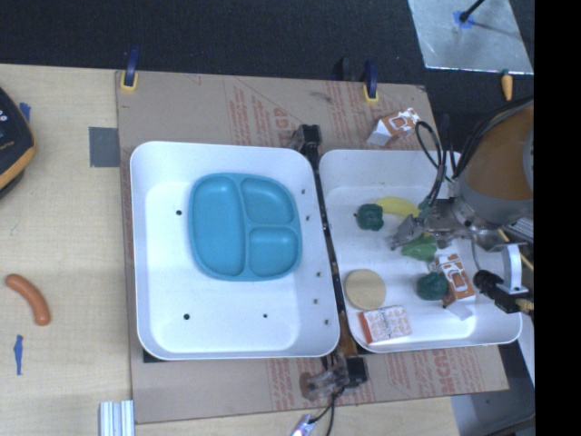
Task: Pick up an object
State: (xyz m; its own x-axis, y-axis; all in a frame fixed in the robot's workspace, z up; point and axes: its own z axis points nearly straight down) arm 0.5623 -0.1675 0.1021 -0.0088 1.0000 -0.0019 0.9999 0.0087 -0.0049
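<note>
My gripper [410,234] reaches in from the right, low over the right bin [340,243]. It sits right at a light green item [420,250], with a yellow banana-like piece [396,206] just behind it. A dark green leafy toy [369,215] lies to its left. Nearer the front are another dark green item [432,286], an orange and white carton [455,276], a tan round disc [365,289] and a red and white packet [385,322]. I see nothing lifted off the bin floor.
The left bin [154,325] holds a blue divided plate [244,225]. A small carton [396,126] lies behind the right bin. On the bench at far left rest a sausage toy [29,298] and a black and yellow device [11,143]. Cables hang near the wrist [440,157].
</note>
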